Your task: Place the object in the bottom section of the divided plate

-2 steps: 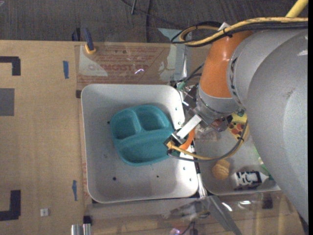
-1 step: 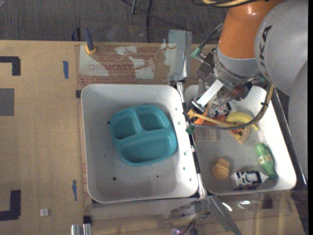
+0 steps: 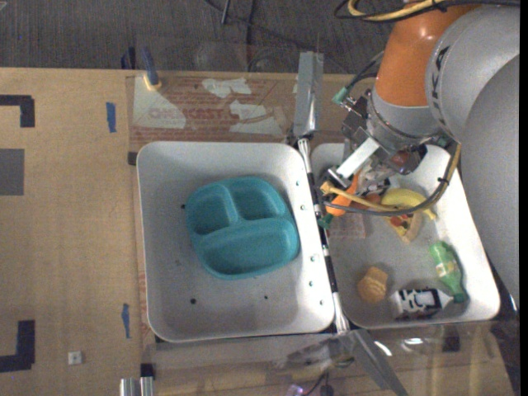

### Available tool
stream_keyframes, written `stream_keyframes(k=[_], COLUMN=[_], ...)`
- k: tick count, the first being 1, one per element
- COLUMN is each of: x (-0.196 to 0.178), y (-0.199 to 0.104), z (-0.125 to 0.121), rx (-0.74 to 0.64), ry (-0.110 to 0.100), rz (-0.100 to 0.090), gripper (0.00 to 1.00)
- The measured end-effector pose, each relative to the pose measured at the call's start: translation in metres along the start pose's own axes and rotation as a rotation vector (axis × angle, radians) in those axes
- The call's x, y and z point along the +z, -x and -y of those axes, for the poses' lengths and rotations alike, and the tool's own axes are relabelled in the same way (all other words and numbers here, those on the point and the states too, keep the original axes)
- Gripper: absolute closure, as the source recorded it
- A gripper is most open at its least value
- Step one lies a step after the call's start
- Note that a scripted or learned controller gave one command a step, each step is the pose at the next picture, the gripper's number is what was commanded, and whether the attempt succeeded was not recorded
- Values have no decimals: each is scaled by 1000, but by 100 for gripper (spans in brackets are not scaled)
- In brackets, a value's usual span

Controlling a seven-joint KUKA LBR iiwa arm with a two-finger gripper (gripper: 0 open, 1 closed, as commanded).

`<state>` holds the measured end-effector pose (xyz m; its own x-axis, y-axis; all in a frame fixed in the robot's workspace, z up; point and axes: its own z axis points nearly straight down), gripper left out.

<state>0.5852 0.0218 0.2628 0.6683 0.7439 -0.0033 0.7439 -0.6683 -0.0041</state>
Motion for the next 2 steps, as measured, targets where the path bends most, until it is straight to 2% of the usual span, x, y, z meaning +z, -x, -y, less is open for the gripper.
stream_keyframes(k=[1,2], x=[80,80], y=[-27,-28], z=[74,74], rx=[86,86], ry=[-1,0], rz=[0,0], gripper=[100,0])
